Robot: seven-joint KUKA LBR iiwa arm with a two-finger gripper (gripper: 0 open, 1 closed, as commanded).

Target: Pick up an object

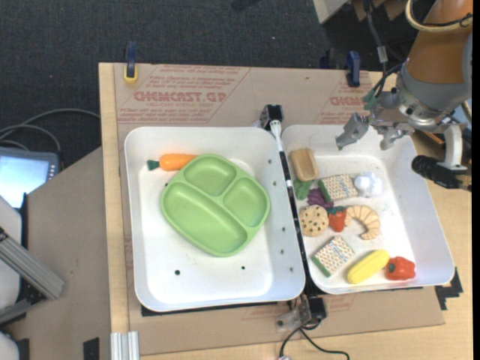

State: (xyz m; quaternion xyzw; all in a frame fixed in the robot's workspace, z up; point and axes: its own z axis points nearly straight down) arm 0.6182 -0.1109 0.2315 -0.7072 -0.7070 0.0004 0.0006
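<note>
Upper right of the frame, end effector (371, 132) hovers open and empty; crowded toys in the right bin (427, 201) risk a glancing, slipping grasp.

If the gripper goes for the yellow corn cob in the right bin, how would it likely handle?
The yellow toy corn cob looks rounded and glossy, so it may roll or slip. It lies against the red toy pepper, which may get nudged.

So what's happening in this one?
The arm's hand hangs above the back edge of the right bin, its fingers apart with nothing between them. Toy food, including a cookie, croissant and corn, lies in that bin. The left bin holds a green divided plate and a carrot.
</note>
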